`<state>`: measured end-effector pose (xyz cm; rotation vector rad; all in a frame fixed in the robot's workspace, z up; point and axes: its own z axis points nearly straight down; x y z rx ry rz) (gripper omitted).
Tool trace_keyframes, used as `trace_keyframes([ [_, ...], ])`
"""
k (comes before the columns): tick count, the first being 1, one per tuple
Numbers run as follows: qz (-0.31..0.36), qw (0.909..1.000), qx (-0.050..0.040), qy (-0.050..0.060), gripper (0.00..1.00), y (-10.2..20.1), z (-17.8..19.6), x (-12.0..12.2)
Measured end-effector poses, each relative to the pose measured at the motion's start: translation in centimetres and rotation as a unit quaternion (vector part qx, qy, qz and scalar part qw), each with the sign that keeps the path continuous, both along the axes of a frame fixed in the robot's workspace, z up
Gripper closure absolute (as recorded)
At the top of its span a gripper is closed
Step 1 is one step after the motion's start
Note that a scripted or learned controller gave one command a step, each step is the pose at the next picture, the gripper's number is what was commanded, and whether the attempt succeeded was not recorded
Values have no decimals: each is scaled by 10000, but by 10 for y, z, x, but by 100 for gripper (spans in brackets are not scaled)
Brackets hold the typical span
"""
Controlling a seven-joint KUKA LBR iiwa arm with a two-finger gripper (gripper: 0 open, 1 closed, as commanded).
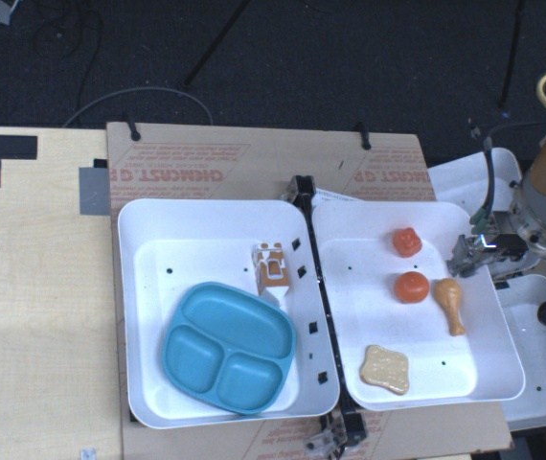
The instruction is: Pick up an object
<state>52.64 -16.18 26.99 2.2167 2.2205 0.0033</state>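
Below, two shallow white plastic bins stood side by side on a brown cardboard sheet (254,161) laid over the pale wooden worktop (34,286). On the floor of the left bin (144,257) lay a blue plastic tray with three compartments (229,347), slightly rotated and filling the lower middle of that bin. Just above the tray's upper right corner, a small orange-and-white block-shaped toy (272,265) stood near the dividing wall.

In the right bin (489,372) were four toy food items, all apart from one another. A small red rounded piece (406,241) lay toward the far side. Below it sat an orange-red tomato-like ball (412,287). Just to the right of that ball lay a tan plastic drumstick (449,304), its thick end uppermost and its shaft slanting down to the right. A beige slice of toy bread (386,368) rested near the front wall.

At the right bin's right rim, the tool (469,250) hung just above the thick end of the drumstick. Whether its jaws stood wide or narrow could not be told, and nothing was visibly gripped.
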Motion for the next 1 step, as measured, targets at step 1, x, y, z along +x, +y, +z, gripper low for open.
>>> trace_keyframes([
  [1, 16, 10000, 15, 28, 100, 55, 2, 7],
])
